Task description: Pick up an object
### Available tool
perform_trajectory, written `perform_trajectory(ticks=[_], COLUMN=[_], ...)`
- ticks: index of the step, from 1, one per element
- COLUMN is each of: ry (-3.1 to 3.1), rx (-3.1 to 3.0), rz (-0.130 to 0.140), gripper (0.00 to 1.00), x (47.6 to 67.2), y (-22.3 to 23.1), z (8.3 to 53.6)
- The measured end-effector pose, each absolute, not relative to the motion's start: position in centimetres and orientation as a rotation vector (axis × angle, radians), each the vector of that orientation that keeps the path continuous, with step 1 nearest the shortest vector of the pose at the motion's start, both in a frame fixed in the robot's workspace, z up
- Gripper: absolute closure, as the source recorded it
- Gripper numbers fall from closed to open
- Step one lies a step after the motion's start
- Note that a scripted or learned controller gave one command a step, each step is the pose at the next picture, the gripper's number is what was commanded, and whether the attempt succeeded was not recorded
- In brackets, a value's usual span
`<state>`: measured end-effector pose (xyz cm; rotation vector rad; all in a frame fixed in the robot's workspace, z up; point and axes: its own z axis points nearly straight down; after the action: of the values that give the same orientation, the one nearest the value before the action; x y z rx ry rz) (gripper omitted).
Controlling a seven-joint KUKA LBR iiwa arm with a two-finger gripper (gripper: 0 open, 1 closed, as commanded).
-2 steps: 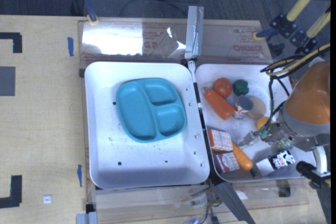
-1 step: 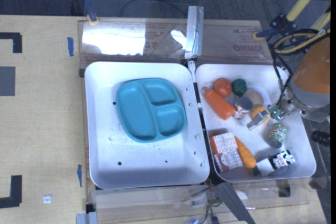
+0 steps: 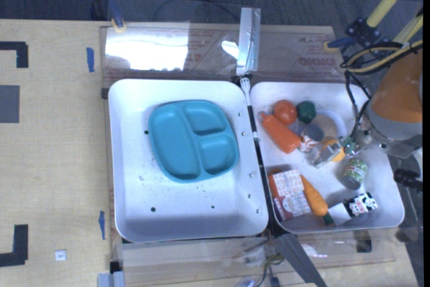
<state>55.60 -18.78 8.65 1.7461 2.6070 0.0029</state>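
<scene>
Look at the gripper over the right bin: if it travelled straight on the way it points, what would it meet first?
The gripper seems to point down into the right bin. It would probably first meet the clear silvery object beside the green speckled can, though depth is unclear from this slanted view.

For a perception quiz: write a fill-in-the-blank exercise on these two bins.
1. The blue divided tray lies in the ____ bin.
2. The toy carrot lies beside the ____ carton.
3. The orange bottle lies in the ____ bin.

Missing words: left; red; right
</scene>
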Motion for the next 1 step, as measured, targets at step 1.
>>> perform_trajectory(ticks=[1], ry=[2.599], rx=[1.743], rz=[0.007], gripper=[1.00], x=[55.82], y=[-18.86], z=[9.94])
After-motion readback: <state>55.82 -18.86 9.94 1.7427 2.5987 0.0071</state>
